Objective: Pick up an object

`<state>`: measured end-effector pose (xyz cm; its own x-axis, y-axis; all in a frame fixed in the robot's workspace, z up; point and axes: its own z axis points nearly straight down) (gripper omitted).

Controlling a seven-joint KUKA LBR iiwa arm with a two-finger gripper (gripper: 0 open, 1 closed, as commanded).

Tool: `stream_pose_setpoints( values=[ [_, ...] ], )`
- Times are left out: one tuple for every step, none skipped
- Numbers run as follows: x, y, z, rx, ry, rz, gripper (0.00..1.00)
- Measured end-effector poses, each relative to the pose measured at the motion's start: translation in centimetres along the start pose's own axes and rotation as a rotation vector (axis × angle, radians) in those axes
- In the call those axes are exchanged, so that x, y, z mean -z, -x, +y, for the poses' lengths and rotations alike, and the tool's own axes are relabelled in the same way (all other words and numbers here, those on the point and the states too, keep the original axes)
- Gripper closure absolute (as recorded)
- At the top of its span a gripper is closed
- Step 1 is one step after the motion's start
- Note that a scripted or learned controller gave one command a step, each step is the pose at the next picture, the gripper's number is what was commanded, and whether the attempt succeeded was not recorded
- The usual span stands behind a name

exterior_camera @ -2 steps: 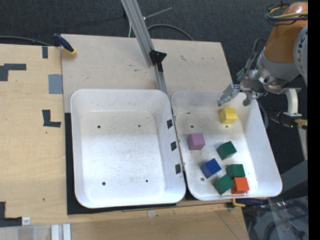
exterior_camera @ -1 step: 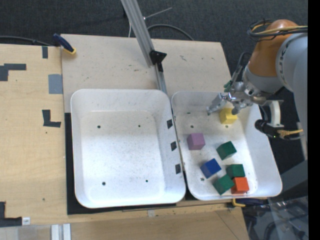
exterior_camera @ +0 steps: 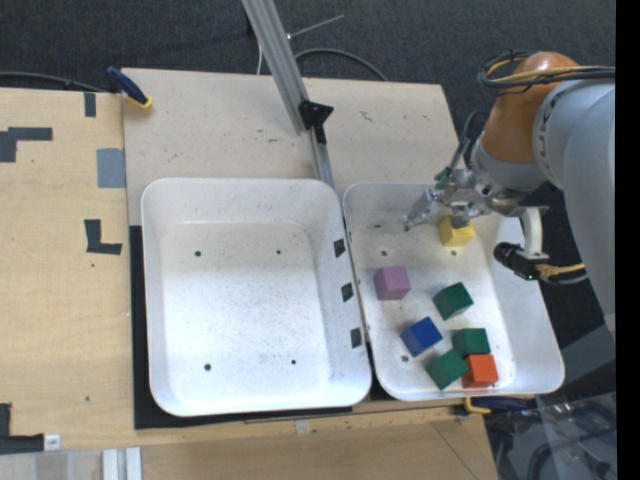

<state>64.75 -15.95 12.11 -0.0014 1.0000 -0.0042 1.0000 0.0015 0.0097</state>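
Camera view: yellow cube (exterior_camera: 457,233) at the far end of the right bin (exterior_camera: 530,368), just under the gripper (exterior_camera: 455,208); cannot tell from here whether apart, together or clamped on the cube. Probably light, stiff and smooth-faced, so best pinched across two opposite flat sides. Nearer in the same bin, well apart from it: purple cube (exterior_camera: 392,282), blue cube (exterior_camera: 421,335), three green blocks (exterior_camera: 453,299) and an orange block (exterior_camera: 482,370); left bin (exterior_camera: 160,268) alongside on the desk (exterior_camera: 200,118).
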Motion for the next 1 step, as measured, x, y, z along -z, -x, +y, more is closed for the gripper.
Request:
stream_pose_setpoints(
  values=[
    [0.45,-0.01,0.01,0.002,-0.005,-0.001,1.0]
  ],
)
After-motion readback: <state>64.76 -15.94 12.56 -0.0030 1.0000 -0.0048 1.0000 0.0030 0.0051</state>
